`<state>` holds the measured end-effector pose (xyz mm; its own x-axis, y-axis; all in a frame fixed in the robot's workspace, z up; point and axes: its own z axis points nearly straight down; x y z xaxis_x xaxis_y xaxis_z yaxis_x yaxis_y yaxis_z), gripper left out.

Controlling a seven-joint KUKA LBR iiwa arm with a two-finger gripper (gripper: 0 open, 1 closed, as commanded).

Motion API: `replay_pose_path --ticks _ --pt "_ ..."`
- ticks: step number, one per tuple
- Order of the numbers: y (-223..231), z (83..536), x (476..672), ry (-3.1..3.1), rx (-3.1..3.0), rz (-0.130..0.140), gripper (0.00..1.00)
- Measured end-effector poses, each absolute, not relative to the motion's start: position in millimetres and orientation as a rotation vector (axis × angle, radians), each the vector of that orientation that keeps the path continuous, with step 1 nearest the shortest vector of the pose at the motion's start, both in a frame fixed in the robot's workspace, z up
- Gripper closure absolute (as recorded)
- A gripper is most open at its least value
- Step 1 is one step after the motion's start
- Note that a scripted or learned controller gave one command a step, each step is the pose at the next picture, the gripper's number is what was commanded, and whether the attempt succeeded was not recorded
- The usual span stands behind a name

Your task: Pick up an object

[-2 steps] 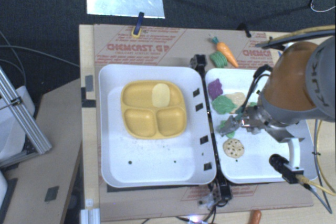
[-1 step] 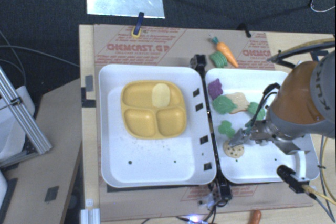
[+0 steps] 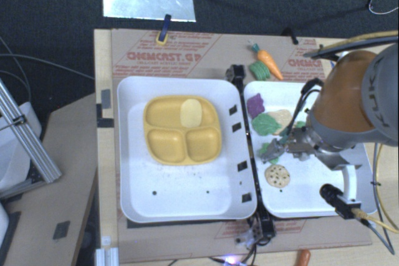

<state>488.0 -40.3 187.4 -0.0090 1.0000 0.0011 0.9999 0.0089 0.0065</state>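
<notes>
From above, two shallow white bins are sitting side by side on the bench. The left bin (image 3: 134, 196) is carrying a yellow divided plate (image 3: 182, 130), and a pale round disc (image 3: 191, 113) is lying in the plate's upper compartment. The right bin (image 3: 305, 202) is holding the small toys: a purple piece (image 3: 255, 104) near its upper left corner, a green leafy piece (image 3: 265, 124) just below it, a pale tan piece (image 3: 282, 116) touching the leafy one on its right, and a chocolate chip cookie (image 3: 277, 175) lying flat lower down, apart from the others.

The arm, grey with its orange band (image 3: 346, 93), is reaching in from the right and hanging over the right bin. Its gripper (image 3: 274, 149) is pointing left and sitting low, between the green leafy piece and the cookie, just above the cookie. A small dark green bit is showing at the tip, but I cannot tell whether the gripper is clamping it or merely resting beside it, nor how wide it is standing.

Outside the bins, a toy carrot (image 3: 270, 62) is lying on the cardboard beyond the right bin, with a green piece (image 3: 259, 70) touching its left side. A blue and yellow clip (image 3: 164, 30) is sitting at the cardboard's far edge.
</notes>
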Motion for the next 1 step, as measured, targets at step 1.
replay_pose_path --ticks 1 --pt "27.4 184.3 486.9 2.233 2.210 0.004 0.00"
